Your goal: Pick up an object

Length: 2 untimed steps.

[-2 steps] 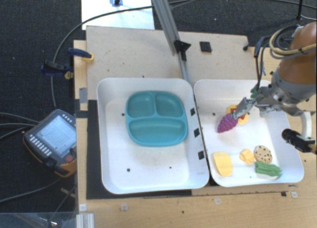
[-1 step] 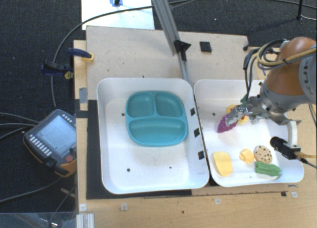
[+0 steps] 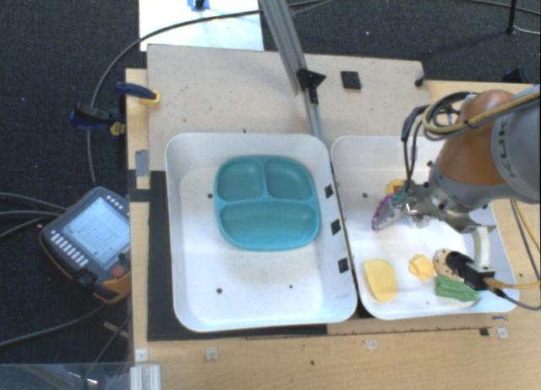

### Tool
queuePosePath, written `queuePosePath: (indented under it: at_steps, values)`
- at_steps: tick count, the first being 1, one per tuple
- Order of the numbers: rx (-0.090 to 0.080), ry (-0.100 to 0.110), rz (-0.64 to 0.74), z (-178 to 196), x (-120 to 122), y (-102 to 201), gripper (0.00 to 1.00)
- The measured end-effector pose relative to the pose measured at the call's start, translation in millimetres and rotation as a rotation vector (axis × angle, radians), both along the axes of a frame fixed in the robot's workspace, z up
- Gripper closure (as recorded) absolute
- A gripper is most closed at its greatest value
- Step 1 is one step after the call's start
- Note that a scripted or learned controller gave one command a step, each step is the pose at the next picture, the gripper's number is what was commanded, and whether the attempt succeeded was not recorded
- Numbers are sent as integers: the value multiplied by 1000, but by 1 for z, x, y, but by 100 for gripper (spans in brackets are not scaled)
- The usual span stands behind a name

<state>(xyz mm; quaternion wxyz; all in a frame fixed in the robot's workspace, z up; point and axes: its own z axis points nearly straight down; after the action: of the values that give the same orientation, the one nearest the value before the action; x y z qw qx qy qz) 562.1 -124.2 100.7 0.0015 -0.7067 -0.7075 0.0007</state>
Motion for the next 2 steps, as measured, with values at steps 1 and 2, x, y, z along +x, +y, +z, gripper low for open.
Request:
queuePosePath:
  at_steps: [1,2]
  values:
    - [-1,-6,1,13,2,0,100]
    - [-2,-8,3,58,-2,1,100]
